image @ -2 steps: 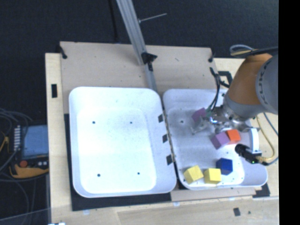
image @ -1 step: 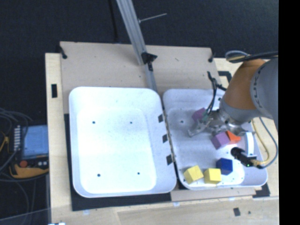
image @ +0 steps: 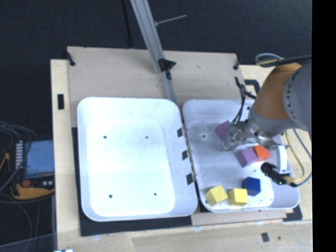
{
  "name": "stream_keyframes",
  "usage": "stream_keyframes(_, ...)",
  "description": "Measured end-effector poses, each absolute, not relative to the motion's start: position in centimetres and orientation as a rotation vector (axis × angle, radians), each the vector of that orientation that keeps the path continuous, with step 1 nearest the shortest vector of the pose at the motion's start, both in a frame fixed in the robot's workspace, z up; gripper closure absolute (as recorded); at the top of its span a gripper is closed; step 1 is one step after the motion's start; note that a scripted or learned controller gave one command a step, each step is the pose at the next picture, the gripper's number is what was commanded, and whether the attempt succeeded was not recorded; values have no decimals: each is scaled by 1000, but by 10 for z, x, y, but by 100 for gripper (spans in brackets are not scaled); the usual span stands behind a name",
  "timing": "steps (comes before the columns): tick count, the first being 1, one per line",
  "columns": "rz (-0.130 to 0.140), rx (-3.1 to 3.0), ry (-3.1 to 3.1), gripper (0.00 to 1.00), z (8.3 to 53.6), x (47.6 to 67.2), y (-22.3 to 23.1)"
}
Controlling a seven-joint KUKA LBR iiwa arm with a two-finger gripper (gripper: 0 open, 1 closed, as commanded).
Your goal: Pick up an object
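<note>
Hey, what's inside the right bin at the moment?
The right bin holds two yellow blocks, a blue block, an orange block and two purple blocks. The claw reaches between the purple ones; whatever lies beneath the arm is covered.

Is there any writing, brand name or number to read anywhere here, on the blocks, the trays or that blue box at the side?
No text can be read.
Blue box at the left edge: any marks on it are too blurred to read.
Yellow blocks, blue block, orange block, purple blocks: plain faces, no marks.
White trays: only small dark dots, no letters.
Arm: no label visible.
</note>
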State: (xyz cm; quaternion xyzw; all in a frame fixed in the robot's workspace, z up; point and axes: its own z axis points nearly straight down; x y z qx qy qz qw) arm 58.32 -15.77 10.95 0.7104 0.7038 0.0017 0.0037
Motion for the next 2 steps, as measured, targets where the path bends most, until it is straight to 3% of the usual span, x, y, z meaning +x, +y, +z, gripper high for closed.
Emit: stream_keyframes(2, 5, 2221, 2212, 100, 223, 589, -174)
